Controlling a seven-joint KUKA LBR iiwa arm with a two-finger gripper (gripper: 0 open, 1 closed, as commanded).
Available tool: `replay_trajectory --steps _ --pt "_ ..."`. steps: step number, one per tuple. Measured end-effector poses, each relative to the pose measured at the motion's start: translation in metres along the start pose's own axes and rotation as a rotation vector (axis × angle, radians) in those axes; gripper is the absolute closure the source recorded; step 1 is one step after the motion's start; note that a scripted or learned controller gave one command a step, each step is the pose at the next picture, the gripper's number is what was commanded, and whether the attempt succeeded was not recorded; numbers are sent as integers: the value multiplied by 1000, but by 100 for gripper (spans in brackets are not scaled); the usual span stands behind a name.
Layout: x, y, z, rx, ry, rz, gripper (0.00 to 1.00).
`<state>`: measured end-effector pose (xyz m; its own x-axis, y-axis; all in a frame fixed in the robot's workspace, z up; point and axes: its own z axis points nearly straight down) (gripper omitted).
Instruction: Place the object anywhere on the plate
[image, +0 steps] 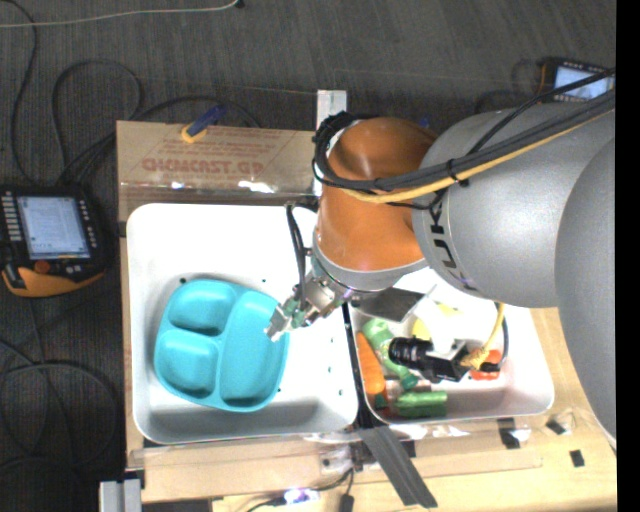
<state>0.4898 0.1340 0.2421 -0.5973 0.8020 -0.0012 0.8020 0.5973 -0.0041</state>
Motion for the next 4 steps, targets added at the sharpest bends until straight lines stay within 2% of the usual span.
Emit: replay_trajectory --steps 1,2,3,4 --pt "58 35 -14 -1 2 -46 100" --pt "4 52 -136 -4 -2 -275 100" --pt "5 20 12 -1 1 -213 100" --pt "73 45 25 0 2 -314 100"
